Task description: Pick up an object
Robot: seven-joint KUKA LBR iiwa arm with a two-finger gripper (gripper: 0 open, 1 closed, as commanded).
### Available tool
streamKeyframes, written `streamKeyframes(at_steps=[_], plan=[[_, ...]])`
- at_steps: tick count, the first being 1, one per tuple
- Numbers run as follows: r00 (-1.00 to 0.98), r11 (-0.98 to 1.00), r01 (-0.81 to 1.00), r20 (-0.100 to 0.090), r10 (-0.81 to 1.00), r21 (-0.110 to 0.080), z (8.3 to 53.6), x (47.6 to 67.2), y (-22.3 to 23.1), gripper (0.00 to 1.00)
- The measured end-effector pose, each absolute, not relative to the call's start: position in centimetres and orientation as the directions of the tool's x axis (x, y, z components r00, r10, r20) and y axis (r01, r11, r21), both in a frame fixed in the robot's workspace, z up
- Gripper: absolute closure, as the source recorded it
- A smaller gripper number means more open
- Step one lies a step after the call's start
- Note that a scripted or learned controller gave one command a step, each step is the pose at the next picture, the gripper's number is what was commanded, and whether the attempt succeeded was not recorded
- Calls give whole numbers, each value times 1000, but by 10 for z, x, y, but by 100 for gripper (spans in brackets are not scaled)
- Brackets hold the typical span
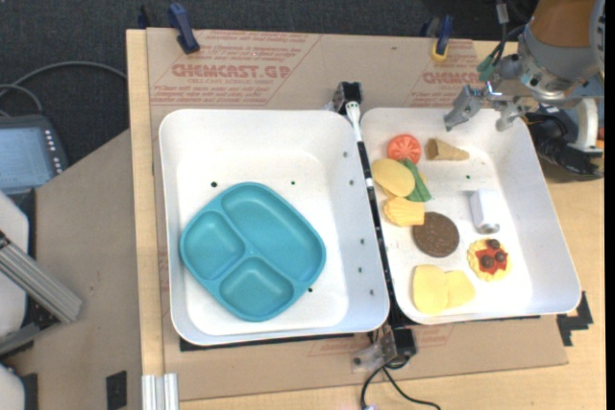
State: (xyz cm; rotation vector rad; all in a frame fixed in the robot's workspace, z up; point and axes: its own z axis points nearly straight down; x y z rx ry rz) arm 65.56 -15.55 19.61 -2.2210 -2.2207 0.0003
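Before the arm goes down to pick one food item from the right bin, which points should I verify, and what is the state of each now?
1. Gripper open: ok, fingers spread.
2. Nothing between the fingers: ok.
3. Gripper above a target: not ok; it hangs over the right bin's far edge, and the nearest item, the cone piece, lies beside it.
4. Cone piece free of neighbours: ok, apart from the tomato.
5. Gripper height above the bin: cannot tell.
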Motion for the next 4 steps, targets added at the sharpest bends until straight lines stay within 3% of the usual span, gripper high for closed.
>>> streamKeyframes(at_steps=[1,3,4], plan=[[-7,7,1000,5,1000,-8,184,589,-59,0],[1,-1,1000,2,1000,-7,184,478,-16,0],[2,-2,1000,0,1000,0,194,481,-17,100]])
